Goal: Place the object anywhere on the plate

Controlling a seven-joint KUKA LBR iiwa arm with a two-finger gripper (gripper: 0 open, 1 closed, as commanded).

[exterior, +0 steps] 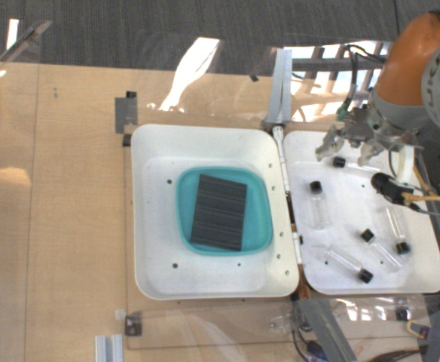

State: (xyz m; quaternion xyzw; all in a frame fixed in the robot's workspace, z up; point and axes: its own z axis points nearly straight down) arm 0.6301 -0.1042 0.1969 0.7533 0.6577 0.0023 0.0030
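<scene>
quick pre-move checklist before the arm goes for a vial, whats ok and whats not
1. Gripper above right bin's upper edge: ok.
2. Nothing between its fingers: ok.
3. Fingers spread for a grasp: ok.
4. Nearest vial lies apart from the others: ok.
5. Teal plate free: not ok, dark ribbed block covers most of it.
6. Plate inside left bin: ok.

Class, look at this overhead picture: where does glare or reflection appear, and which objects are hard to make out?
Camera view: bright window-like reflections streak the wooden bench above the left bin; the clear vials in the right bin nearly vanish against the white; the dark slab on the teal plate reads sharply.
</scene>
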